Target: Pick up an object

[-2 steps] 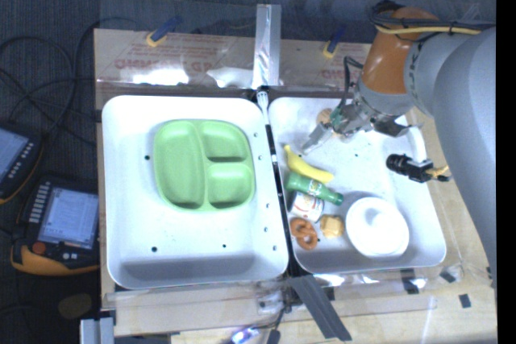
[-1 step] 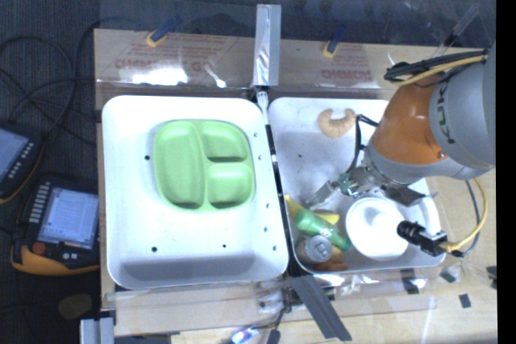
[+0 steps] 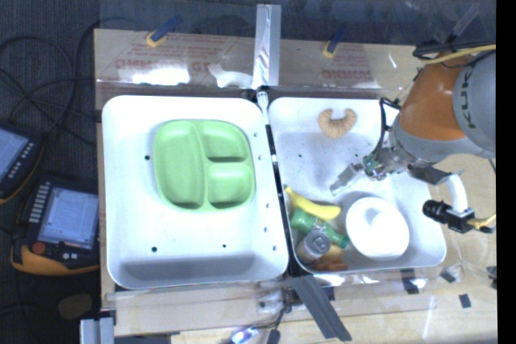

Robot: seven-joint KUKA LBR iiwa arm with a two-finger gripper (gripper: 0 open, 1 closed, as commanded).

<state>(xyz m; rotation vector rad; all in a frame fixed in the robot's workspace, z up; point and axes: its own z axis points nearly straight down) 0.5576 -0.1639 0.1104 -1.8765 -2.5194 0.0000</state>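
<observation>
In the right bin (image 3: 310, 142) lie a tan croissant (image 3: 337, 121) near the back, a yellow banana (image 3: 313, 205), a green item (image 3: 306, 221) under it, a metal can (image 3: 314, 242), a brown piece (image 3: 328, 260) at the front, and a round white bowl (image 3: 376, 227). My gripper (image 3: 348, 177) hangs low over the bare middle of this bin, just behind the white bowl and right of the banana. It points toward the lower left, and nothing shows in its grasp.
The left bin (image 3: 121, 197) holds a green divided plate (image 3: 204, 163). A metal divider (image 3: 267, 44) stands at the back between the bins. The grey arm with its orange band (image 3: 435, 105) comes in over the right bin's right side. Cables and handheld devices (image 3: 56, 217) lie left of the bench.
</observation>
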